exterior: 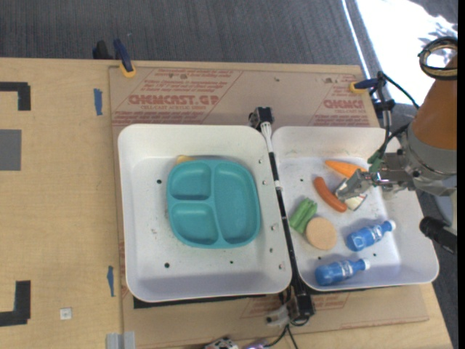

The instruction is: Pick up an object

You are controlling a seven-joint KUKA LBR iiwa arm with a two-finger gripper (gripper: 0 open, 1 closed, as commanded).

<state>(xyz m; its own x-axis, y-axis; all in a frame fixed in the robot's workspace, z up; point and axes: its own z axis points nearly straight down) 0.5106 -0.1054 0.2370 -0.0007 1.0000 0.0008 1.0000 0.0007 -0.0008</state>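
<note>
In the right bin (418,264), nearest the front wall, a blue bottle (340,270) lies on its side, with a second blue bottle (369,235) just behind it toward the right. A round tan disc (320,233) sits beside them, touching a green vegetable piece (303,214) that leans toward the bins' shared wall. Behind these, a red-orange sausage-shaped piece (329,193) lies slanted, its far-right end right at the claw (352,189). The claw hangs low over the bin's middle, next to a small white piece (354,202); whether its fingers are apart or together cannot be told. An orange carrot-like piece (342,168) lies just behind the claw, near the back wall. Bare floor shows along the bin's right side and back left corner.

The left bin (138,217) holds a teal divided plate (213,201), with open white floor all round it. Both bins rest on the table (51,217).
</note>
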